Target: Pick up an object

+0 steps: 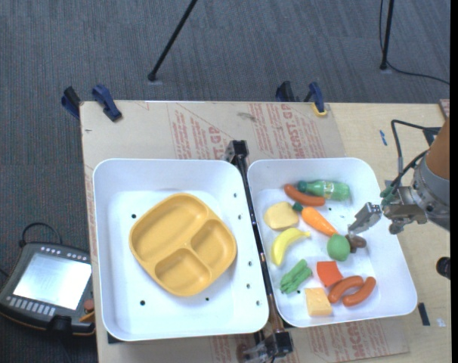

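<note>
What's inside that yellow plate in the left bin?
The yellow plate has three compartments and no food shows in any of them. It lies flat in the left bin, so whatever part of the bin floor is beneath it is covered.

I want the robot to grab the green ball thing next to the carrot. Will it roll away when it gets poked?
Probably, yes. The green ball looks round and smooth, so a sideways nudge from the tool could send it rolling. It may not go far, since the carrot and the orange block lie close beside it. It looks like a toy, so likely light.

Toy food beside yellow plate
</note>
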